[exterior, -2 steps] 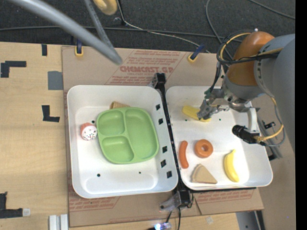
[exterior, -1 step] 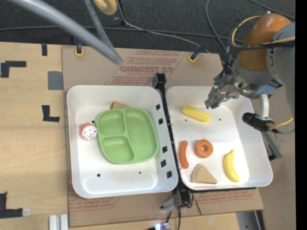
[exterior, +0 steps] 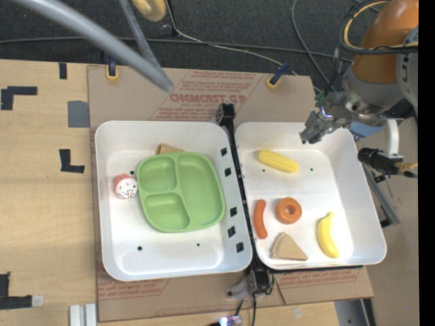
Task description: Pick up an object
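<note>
The right bin (exterior: 353, 175) holds a yellow corn cob (exterior: 277, 161), an orange ring (exterior: 289, 210), a red sausage (exterior: 260, 219), a tan wedge (exterior: 289, 248) and a yellow banana (exterior: 327, 235). My gripper (exterior: 314, 132) hovers over the bin's far right corner, above and to the right of the corn cob, touching none of the objects. Nothing shows between its dark fingertips.
The left bin (exterior: 115, 243) carries a green divided plate (exterior: 181, 190), a small white and red speckled ball (exterior: 125, 188) and a tan piece (exterior: 170, 149) peeking out behind the plate. A black divider (exterior: 233, 175) separates the bins. Cables (exterior: 319, 39) run behind the right bin.
</note>
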`<state>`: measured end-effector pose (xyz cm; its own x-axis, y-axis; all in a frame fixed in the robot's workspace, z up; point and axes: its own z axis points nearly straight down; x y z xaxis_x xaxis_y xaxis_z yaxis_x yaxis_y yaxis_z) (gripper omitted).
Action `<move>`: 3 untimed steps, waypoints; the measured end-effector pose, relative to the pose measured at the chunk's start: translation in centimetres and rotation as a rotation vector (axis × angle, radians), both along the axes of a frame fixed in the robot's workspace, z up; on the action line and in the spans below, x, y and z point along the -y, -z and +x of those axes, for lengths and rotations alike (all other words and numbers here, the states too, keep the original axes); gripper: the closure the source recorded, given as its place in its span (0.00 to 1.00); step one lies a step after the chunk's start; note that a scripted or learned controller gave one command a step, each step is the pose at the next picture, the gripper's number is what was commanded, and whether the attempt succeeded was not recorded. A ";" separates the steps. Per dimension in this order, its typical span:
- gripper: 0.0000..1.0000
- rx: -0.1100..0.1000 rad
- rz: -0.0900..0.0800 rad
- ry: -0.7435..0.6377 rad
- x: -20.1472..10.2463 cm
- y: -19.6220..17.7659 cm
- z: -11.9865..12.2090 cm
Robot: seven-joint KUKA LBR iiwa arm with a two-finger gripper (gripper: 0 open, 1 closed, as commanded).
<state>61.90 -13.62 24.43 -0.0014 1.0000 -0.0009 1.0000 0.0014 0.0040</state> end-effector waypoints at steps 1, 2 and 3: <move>1.00 -0.004 0.001 0.000 0.0 -1.0 0.0; 1.00 -0.005 0.002 -0.004 -5.6 -1.1 -1.5; 1.00 -0.008 0.002 -0.003 -10.1 0.2 -4.5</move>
